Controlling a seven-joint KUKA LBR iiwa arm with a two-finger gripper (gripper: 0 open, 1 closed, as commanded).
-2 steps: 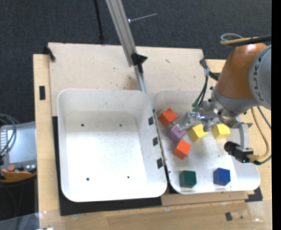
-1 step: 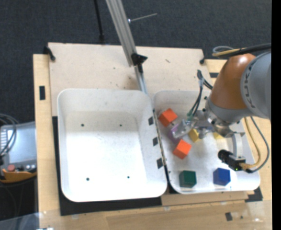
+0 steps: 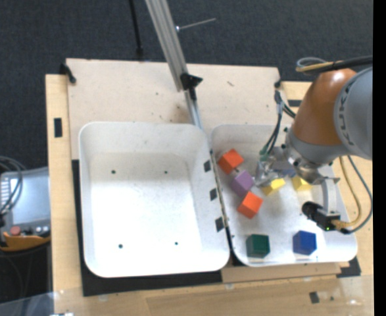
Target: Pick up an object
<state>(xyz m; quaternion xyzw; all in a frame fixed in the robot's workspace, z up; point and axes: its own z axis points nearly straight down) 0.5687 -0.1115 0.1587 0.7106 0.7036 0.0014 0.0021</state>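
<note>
Seven small matte blocks lie in the right bin (image 3: 350,245): two orange (image 3: 230,160), two yellow (image 3: 274,184), one purple (image 3: 243,182), green (image 3: 258,245), blue (image 3: 304,242). The gripper (image 3: 269,172) hovers beside a yellow one.

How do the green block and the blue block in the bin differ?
The green block is dark green, the blue block bright blue. The green block sits nearer the bin's left wall, the blue block nearer the arm's side. Both look like similar-sized cubes resting along the right bin's near edge, untouched.
</note>
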